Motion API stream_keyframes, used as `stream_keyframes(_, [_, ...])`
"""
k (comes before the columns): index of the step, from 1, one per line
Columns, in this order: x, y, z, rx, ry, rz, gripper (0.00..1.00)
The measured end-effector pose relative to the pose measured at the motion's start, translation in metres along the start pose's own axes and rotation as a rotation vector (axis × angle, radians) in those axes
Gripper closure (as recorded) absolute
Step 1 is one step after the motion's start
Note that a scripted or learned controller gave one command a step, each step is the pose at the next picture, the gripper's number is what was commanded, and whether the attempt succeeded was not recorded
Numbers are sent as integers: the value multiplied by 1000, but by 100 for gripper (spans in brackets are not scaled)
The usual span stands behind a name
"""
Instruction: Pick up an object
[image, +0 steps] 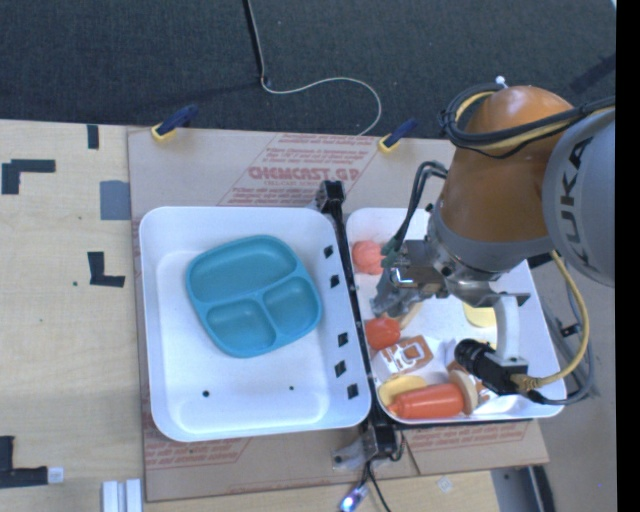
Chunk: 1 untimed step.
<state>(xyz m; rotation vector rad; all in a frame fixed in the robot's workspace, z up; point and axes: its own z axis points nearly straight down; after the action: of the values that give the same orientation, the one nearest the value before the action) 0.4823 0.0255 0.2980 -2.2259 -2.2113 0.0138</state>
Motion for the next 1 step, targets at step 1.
stream_keyframes(1, [-3, 0, 73, 1, 2, -6, 100])
